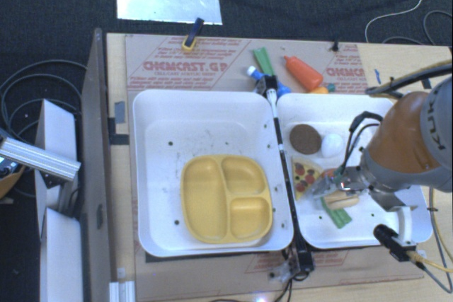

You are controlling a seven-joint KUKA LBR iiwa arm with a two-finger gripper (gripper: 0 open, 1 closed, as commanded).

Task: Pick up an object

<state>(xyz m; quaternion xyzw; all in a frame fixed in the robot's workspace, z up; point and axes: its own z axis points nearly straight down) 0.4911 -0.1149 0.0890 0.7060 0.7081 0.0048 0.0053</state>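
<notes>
Because the toys in the right bin [410, 226] lie packed together, the claw [333, 186] could nudge the pizza slice [304, 177] or the green stick [337, 214] and close on nothing, or drag two at once. Whether the claw is spread or pressed together I cannot tell. A tan block [341, 201] lies just beside it, touching the green stick; the brown disc [306, 138] and white ball [332, 144] sit near, farther back

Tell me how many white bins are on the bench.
2. The left bin holds a yellow divided tray. The right bin, beside it, holds a brown disc, a white ball and other small items, with the gripper over them.
</notes>
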